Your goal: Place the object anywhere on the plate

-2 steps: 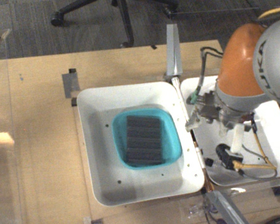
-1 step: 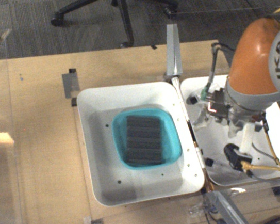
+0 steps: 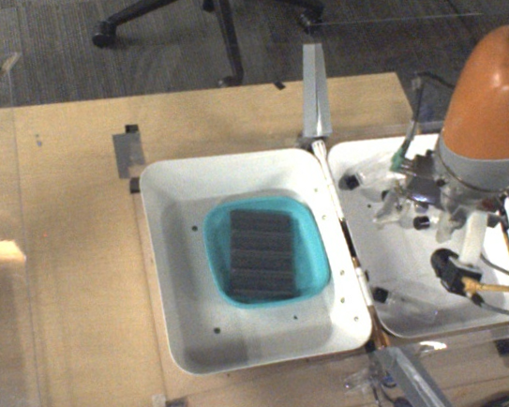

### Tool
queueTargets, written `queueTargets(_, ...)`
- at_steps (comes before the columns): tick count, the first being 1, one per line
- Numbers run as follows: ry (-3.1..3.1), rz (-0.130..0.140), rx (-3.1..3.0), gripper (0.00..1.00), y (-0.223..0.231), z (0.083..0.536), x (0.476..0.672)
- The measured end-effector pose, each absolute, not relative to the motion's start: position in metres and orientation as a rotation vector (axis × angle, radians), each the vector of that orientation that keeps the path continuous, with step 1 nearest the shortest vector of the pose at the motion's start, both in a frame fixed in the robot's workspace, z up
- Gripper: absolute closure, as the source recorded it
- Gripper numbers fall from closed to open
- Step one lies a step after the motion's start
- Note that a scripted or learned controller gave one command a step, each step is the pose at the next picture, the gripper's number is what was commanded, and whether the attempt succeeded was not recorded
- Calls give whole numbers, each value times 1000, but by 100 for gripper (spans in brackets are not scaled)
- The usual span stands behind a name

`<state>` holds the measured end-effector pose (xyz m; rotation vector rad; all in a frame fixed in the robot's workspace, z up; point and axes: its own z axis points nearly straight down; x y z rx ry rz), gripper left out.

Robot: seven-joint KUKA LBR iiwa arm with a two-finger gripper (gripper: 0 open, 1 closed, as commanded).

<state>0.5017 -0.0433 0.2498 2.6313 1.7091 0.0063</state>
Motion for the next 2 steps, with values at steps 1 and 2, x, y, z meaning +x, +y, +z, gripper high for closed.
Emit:
queueTargets(1,1504,3,2759,0,77,196,516)
queueTargets(2,1497,6,2760,0,22,224,496)
